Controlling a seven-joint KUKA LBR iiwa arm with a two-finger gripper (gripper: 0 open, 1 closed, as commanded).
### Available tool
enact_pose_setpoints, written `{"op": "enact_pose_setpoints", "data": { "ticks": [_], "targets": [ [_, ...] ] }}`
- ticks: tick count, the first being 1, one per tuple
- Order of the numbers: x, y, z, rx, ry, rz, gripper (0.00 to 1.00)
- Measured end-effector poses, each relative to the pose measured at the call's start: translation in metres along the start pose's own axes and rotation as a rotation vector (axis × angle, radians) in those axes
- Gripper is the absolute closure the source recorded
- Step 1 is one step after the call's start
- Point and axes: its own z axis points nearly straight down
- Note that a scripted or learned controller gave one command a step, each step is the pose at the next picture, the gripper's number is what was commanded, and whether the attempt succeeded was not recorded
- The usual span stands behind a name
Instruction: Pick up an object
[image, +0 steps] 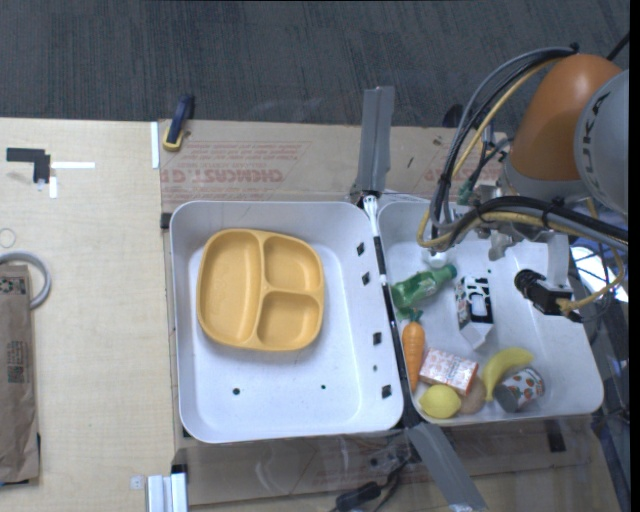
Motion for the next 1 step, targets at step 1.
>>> {"op": "enact_pose_setpoints", "data": {
  "ticks": [1],
  "targets": [
    [-0.0818,-0.0108,0.0213,0.001,0.0,-0.209,0.0]
  ]
}}
